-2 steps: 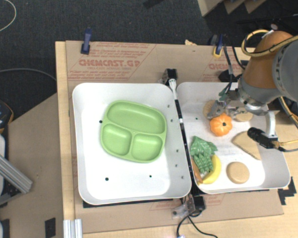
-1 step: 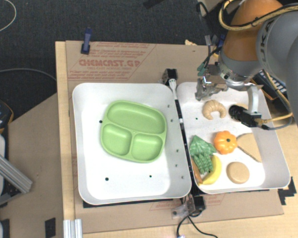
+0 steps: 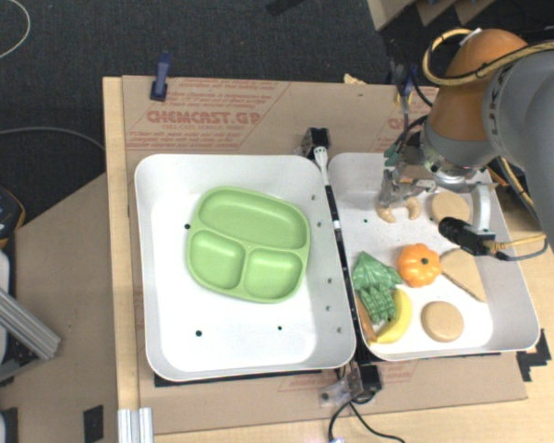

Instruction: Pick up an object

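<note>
Lying at the upper end of the right shallow white bin [image 3: 508,326], a small tan, lumpy piece [image 3: 399,210] sat directly beneath the gripper [image 3: 399,195], and it looked like the thing the arm was going for; what the piece was could not be made out at that size. Whether it was between the fingers or only under them could not be told, nor whether they were apart or together. To do this step well, by my judgement, the gripper would need to come straight down over the middle of the piece, close firmly, and lift only once the piece was seated, keeping away from the bin's near wall. Further down the same bin lay a small orange pumpkin [image 3: 418,265], a green leafy vegetable toy [image 3: 375,284], a yellow banana [image 3: 396,318] curled beside it, a round tan biscuit-like disc [image 3: 442,321] and a flat tan wedge [image 3: 469,277], all well apart from the gripper. The grey arm [image 3: 526,109] reached in from the right, its orange band [image 3: 471,81] above the wrist, the wrist pointing down into the bin with a black cable fitting [image 3: 462,234] beside it. The left white bin [image 3: 157,247] held a light green three-compartment plastic tray [image 3: 249,245]. Both bins rested on a brown cardboard sheet [image 3: 222,113] on the counter.
</note>
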Controlling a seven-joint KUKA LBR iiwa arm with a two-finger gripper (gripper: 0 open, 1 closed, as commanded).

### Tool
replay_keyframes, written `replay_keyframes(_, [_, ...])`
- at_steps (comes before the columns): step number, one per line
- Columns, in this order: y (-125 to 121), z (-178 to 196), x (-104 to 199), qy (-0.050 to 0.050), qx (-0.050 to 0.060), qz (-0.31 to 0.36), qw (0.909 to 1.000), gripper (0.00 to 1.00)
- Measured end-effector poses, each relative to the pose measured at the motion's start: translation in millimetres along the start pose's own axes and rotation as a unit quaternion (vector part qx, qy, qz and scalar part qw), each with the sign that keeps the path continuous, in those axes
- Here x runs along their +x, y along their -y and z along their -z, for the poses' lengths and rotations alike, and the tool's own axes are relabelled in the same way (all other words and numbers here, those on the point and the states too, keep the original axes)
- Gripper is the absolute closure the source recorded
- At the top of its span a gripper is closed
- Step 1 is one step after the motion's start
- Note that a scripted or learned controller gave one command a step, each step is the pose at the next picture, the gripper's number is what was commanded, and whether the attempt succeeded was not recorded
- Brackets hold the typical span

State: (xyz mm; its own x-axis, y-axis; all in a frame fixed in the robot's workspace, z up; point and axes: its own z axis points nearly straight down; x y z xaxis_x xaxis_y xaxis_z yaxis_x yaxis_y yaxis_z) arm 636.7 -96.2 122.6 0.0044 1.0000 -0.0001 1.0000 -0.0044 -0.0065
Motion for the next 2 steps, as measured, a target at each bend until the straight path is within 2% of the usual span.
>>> replay_keyframes(1, [38, 66, 126, -0.003, -0.005, 0.008, 0.9999, 1.0])
replay_keyframes(2, [83, 104, 93, 0.0, -0.003, 0.001, 1.0, 1.0])
